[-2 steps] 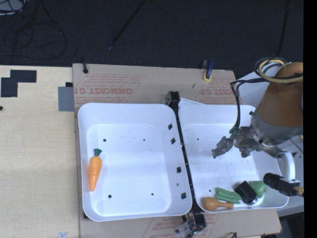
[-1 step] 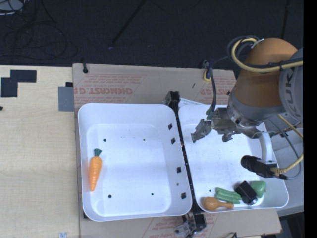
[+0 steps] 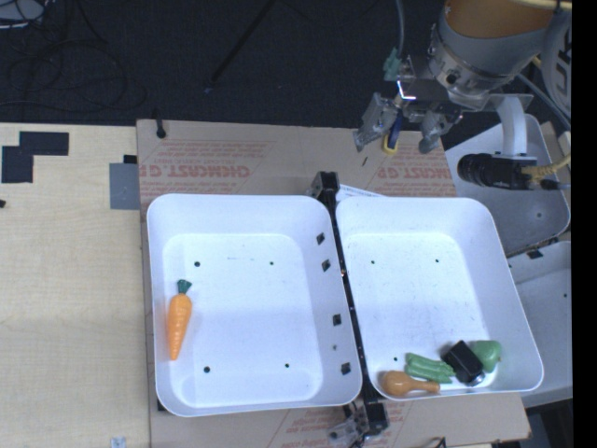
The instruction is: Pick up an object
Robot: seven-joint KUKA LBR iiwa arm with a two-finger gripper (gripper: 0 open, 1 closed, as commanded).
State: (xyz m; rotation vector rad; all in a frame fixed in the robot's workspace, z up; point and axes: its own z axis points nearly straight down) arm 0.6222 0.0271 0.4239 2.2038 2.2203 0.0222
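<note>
An orange toy carrot (image 3: 178, 319) with a green top lies near the left wall of the left bin (image 3: 233, 211). In the near right corner of the right bin (image 3: 485, 215) sit a tan pear-shaped piece (image 3: 408, 384), a green pod (image 3: 428, 368), a black block (image 3: 463, 361) and a green rounded piece (image 3: 486, 351), all close together. My gripper (image 3: 402, 138) hangs high beyond the far edge of the bins, above the cardboard, with its fingers spread and nothing between them.
Both bins rest on a cardboard sheet (image 3: 242, 157) with red print. A black divider rail (image 3: 338, 278) runs between the bins. A white and black fixture (image 3: 508, 161) stands to the right of the gripper.
</note>
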